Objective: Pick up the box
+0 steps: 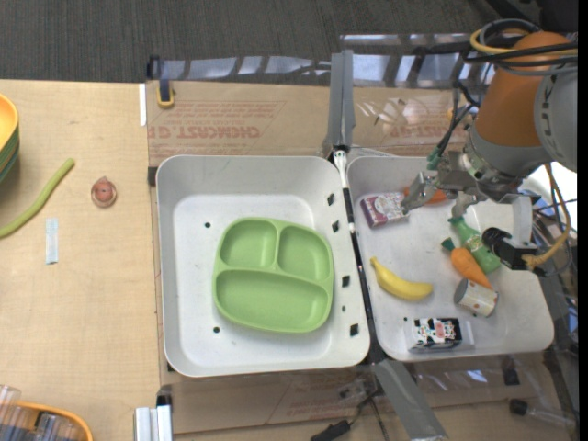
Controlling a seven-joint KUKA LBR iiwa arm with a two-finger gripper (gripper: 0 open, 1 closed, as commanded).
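Observation:
A small purple-and-white box (382, 209) lies flat in the upper left of the right bin (514, 333). A second, black-and-white box (436, 333) lies near that bin's front edge. My gripper (424, 192) hangs low just right of the purple box, with one fingertip (410, 199) close to the box's right end. It is open, and nothing sits between its fingers. The grey arm with its orange band (519, 99) reaches in from the upper right.
The right bin also holds a banana (401, 283), a carrot (469, 264), a green item (474, 243) and a small tan cup (476, 297). A green divided plate (273, 274) sits in the left bin (184, 246).

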